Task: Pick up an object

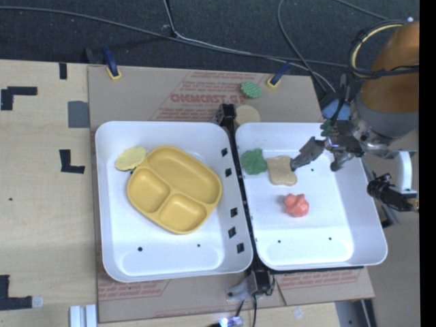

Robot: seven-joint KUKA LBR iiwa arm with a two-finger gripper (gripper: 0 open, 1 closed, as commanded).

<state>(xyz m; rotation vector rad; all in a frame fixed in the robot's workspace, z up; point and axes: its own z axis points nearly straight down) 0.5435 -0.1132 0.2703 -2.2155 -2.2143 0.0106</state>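
Note:
The right bin [340,240] holds three small items: a green leafy piece [253,161] at its left wall, a beige piece [281,170] just right of it, and a pink-red piece [296,204] near the middle. My gripper [320,159] hangs over the bin's upper right part, open, its fingers spread with nothing between them. The left finger [304,157] points down-left, and its tip is close to the beige piece's right edge. The pink-red piece lies below and left of the gripper, apart from it.
The left bin [163,261] carries a yellow divided plate [174,188] and a pale yellow flat piece [130,158] at the plate's upper left. Behind the bins on the cardboard lie a green waffle-like piece [251,88] and a beige disc [247,114]. Cables run across the dark floor.

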